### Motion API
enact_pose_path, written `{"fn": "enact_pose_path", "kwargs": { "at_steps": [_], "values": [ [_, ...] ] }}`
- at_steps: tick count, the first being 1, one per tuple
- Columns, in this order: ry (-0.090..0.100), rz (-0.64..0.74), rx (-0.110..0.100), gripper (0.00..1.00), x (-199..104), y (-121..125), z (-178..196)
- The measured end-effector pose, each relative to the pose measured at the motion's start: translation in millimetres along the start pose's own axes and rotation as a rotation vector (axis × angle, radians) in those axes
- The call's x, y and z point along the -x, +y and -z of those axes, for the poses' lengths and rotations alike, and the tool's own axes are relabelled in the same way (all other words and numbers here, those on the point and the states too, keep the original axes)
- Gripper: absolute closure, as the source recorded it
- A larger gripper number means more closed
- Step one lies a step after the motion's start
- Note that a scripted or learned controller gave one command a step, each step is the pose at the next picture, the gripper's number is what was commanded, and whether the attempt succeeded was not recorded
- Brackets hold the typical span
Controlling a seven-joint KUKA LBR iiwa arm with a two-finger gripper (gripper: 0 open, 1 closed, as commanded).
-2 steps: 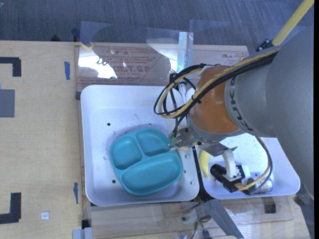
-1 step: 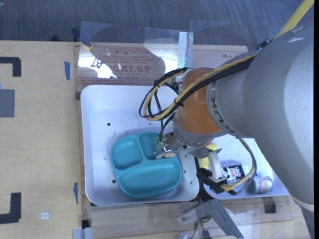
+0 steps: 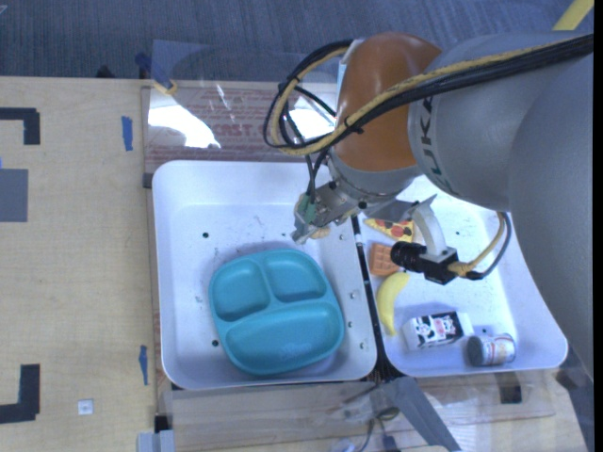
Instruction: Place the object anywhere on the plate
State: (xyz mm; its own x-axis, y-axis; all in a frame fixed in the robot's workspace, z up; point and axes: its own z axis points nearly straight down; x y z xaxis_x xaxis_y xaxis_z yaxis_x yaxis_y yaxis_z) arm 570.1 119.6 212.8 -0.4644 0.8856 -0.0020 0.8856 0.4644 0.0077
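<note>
Camera view: gripper (image 3: 309,217) hangs above the plate (image 3: 275,313); its opening cannot be told.

1. A single fixed camera sits above the bench (image 3: 66,252) and looks down at a slant.
2. It frames both white bins side by side: the left bin (image 3: 179,252) near centre, the right bin (image 3: 528,299) toward the right.
3. The arm (image 3: 490,121) enters from the right and looms large, close to the lens.
4. Grey floor (image 3: 236,8) runs along the top edge.
</note>
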Motion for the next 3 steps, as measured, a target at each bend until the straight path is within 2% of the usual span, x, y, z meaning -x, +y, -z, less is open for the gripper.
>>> {"fn": "enact_pose_path", "kwargs": {
  "at_steps": [1,2,3],
  "values": [
    [0.005,0.197,-0.012,1.0,-81.1,-34.7,-52.6],
    [-0.001,0.129,-0.005,1.0,2.2,-45.6,-37.4],
    [0.007,0.409,-0.01,1.0,-71.8,-67.7,-82.1]
  ]
}}
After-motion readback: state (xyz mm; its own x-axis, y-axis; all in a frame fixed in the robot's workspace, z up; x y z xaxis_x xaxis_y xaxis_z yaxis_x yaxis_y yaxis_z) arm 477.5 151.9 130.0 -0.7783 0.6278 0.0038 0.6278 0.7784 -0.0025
